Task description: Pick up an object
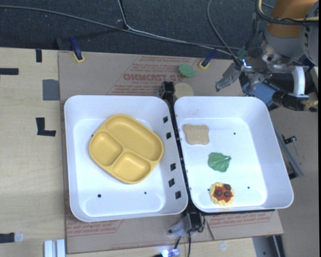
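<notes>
While the arm (291,9) hangs at the upper right, beyond the far rim of the right-hand bin (267,143), its gripper (241,76) sits above the brown cardboard sheet (144,74) rather than over either bin; the fingers (224,82) look spread apart with nothing between them, one dark prong pointing left and down toward the bin's far corner, though the parts are small and crowded from where I stand.

Inside the right-hand bin lie three small things in a rough line from far to near: a tan toast-shaped piece (196,134) near the bin's left wall; a green leaf-like piece (219,161) just nearer and a little to the right; a small yellow-and-red piece with dark spots (221,194) close to the near rim; all three lie apart from one another and well apart from the gripper.

The left-hand bin (75,143) holds a yellow divided tray (126,148), lying flat and turned at an angle, with three compartments; the two bins touch along a dark hinge-like seam (174,143).

Beyond the bins, on the cardboard, a small green knobbly object (186,70) rests by itself; blue-and-yellow clamps (76,52) pin the sheet's far edge to the counter (21,143); grey cables (123,23) trail across the dark backdrop.
</notes>
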Motion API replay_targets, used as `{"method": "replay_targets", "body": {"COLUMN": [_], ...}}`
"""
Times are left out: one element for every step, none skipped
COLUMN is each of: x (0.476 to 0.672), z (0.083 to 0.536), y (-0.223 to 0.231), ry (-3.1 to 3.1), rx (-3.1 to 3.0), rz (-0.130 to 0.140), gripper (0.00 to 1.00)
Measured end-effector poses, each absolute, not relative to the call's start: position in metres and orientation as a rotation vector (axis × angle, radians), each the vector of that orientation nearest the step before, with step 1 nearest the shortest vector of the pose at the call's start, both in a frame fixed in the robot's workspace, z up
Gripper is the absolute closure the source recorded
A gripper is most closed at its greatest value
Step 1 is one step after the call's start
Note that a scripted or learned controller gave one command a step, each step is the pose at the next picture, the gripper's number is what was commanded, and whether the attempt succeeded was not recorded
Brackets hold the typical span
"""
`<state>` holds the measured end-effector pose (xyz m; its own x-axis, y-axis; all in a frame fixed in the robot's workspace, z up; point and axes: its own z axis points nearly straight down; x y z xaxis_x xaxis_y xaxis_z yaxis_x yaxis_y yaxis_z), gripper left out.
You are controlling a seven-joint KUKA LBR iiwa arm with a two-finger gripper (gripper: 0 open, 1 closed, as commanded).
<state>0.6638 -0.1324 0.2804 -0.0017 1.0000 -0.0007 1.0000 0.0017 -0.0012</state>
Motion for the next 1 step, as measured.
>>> {"method": "replay_targets", "body": {"x": [0.6668], "z": [0.2172], "y": [-0.1359], "ry": [-2.22], "rx": [-2.217], "rz": [0.008], "gripper": [0.0]}}
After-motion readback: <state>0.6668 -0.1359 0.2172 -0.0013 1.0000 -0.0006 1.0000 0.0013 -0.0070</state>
